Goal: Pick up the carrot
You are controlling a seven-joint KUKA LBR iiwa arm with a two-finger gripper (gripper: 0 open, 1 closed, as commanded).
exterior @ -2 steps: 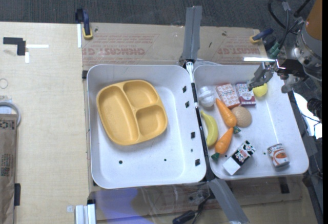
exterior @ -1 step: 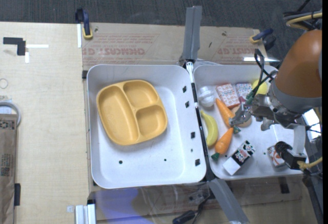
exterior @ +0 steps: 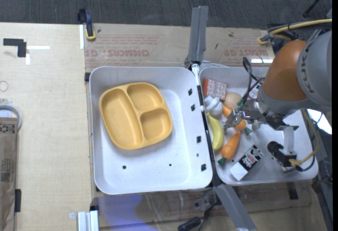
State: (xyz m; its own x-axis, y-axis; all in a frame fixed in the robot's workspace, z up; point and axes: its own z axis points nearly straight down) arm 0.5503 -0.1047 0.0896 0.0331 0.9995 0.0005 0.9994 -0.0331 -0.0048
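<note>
Arm reaches in from the right, orange band over the right bin (exterior: 301,169), gripper (exterior: 236,119) down low among the clutter at that bin's left side. Jaw state: can't tell, the metal tip blends into the items around it. Carrot (exterior: 231,145) lies in the right bin, slanted, thick end up near the gripper tip and green-stemmed end pointing down-left; the gripper sits just above its upper end, but whether it touches is unclear. Banana (exterior: 216,131) lies just left of the carrot, along the bin's left wall. Above them: a white bottle-like item (exterior: 212,104), a red-and-white packet (exterior: 215,88), and a tan round item (exterior: 232,99), all packed close together. A small black-and-white box (exterior: 247,160) sits just right of the carrot's lower end. Left bin (exterior: 158,174) holds a yellow divided plate (exterior: 135,114), three compartments, sitting toward the upper left. Both bins rest on a cardboard-topped bench (exterior: 47,135).
</note>
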